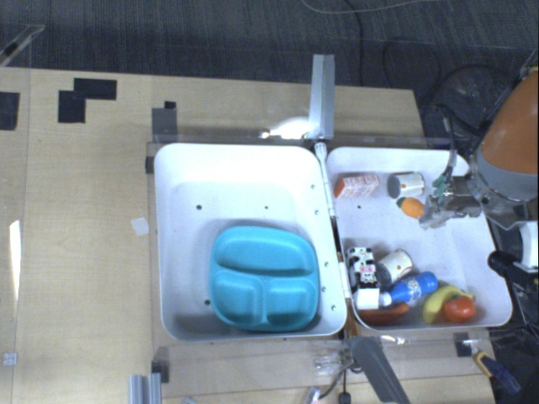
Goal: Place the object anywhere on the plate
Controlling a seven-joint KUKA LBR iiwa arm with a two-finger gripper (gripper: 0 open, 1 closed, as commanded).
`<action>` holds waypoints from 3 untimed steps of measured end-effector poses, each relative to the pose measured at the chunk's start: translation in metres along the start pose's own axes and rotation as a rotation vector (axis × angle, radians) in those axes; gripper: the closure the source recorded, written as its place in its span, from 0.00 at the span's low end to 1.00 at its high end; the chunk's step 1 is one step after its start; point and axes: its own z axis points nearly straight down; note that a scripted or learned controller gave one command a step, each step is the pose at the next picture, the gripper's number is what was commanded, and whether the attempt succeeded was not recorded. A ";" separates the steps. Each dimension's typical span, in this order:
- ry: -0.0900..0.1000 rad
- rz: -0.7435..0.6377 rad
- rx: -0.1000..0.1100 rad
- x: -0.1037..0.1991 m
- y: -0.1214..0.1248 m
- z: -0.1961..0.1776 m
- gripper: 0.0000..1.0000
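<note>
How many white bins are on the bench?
2. The left bin holds the blue plate; the right bin holds the small objects.

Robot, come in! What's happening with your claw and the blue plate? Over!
Gripper over right bin, beside orange object. Blue plate in left bin, nothing on it.

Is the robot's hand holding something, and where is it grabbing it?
It cannot be told. The hand sits in the right bin right beside a small orange object, but no grip shows clearly.
</note>
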 end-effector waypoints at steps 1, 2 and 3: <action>0.001 -0.015 0.002 0.094 -0.025 0.026 1.00; 0.002 0.078 -0.001 0.148 -0.025 -0.020 1.00; 0.001 0.129 0.003 0.185 -0.041 0.027 1.00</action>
